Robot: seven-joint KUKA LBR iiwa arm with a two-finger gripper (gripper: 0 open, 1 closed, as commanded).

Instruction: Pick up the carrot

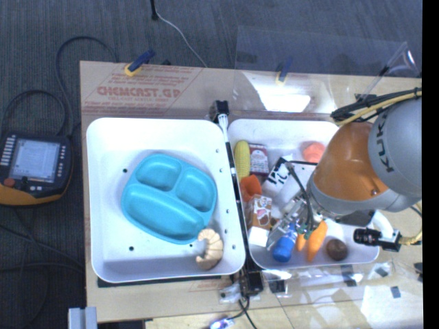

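Red print on the brown bench board [140, 91], top left, reads approx "CHEMCAST GP" w/ smaller lines under it too blurry to read. Grey arm [405, 149] at right carries black letters "KU", rest cut off by the frame edge. Black-and-white packet [280, 173] in the right bin [357, 258] shows big white chars, maybe "K" or "IC"; can't tell.
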